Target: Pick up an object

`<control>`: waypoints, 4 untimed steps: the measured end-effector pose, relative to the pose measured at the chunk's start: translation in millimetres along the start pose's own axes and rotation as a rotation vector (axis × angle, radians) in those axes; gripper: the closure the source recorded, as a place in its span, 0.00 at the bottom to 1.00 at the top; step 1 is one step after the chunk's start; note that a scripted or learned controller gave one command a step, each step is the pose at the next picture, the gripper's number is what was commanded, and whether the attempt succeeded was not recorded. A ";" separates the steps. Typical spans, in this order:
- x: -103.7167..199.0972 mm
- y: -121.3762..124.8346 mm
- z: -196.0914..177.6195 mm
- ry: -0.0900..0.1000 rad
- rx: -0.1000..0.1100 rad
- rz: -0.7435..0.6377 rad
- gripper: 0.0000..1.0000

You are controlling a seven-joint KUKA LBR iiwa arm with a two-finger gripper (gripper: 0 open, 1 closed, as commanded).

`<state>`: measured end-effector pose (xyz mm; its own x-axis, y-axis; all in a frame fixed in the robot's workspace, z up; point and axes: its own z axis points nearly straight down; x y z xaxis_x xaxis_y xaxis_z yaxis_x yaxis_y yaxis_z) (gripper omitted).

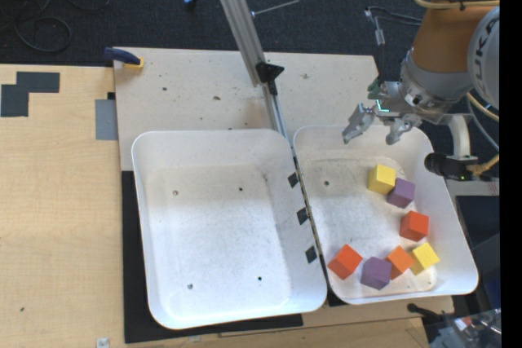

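Open tool [377, 129] above the far edge of the right bin [457, 273], holding nothing.

Its fingers are spread apart at the upper right of the frame. Seven blocks lie in that bin's right half: yellow block [381, 178] and purple block [400, 193] touching, just below the tool; the rest cluster lower right.

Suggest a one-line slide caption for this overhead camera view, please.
Open hand above the right bin, which holds seven coloured blocks.
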<state>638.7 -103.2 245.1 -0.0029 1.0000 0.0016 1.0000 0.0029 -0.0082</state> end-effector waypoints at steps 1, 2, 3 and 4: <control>-0.2 0.8 -3.0 -0.001 -0.005 0.000 0.00; -3.8 -8.6 55.2 0.000 0.001 0.003 0.00; -1.6 -3.4 101.3 0.000 0.000 0.003 0.00; -0.5 -3.6 154.0 -0.001 -0.003 0.006 0.00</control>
<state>633.8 -103.4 91.0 0.0034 1.0000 0.0009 1.0000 -0.0034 -0.0053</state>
